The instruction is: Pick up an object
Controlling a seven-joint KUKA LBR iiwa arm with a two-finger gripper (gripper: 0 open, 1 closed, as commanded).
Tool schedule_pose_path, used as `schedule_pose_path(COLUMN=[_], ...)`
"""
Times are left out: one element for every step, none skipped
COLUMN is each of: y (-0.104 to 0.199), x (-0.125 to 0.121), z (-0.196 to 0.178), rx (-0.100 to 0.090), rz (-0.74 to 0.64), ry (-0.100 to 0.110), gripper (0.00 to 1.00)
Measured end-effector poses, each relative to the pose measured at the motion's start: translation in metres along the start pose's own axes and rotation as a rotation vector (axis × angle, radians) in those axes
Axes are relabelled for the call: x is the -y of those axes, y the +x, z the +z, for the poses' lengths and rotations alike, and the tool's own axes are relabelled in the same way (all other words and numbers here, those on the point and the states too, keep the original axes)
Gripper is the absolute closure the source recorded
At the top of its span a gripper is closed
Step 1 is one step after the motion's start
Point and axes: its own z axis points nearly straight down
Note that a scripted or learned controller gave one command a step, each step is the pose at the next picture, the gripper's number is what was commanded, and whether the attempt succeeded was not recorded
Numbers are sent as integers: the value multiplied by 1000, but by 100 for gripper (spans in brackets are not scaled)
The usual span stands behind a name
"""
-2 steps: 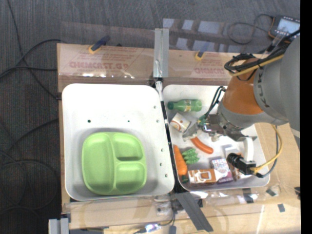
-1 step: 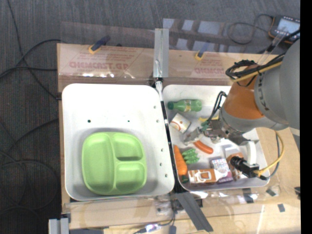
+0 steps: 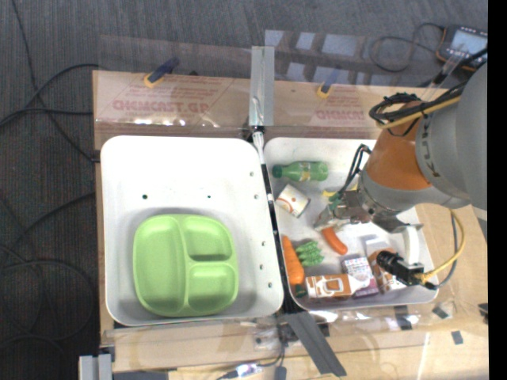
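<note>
My gripper (image 3: 336, 210) hangs low in the middle of the right bin (image 3: 360, 150), reaching in from the right. Just below it lies a small red-orange sausage-shaped piece (image 3: 335, 241), apart from the gripper. A white cup with a red mark (image 3: 291, 201) lies to its left, and a green bottle (image 3: 301, 170) lies on its side at the bin's back. Along the left wall are an orange carrot (image 3: 293, 264) and a small green toy (image 3: 310, 252). A brown carton (image 3: 328, 286) and a purple packet (image 3: 361, 273) lie by the front wall.
The left bin (image 3: 182, 153) holds a green divided plate (image 3: 185, 263) in its front half. A metal divider (image 3: 261, 85) stands behind the gap between the bins. The arm's orange band (image 3: 396, 165) covers the right bin's back right corner.
</note>
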Motion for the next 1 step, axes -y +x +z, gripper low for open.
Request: schedule_pose_path(y=[44], x=[-62], z=[-84], rx=[0], rz=[-115], ry=[10], gripper=[100])
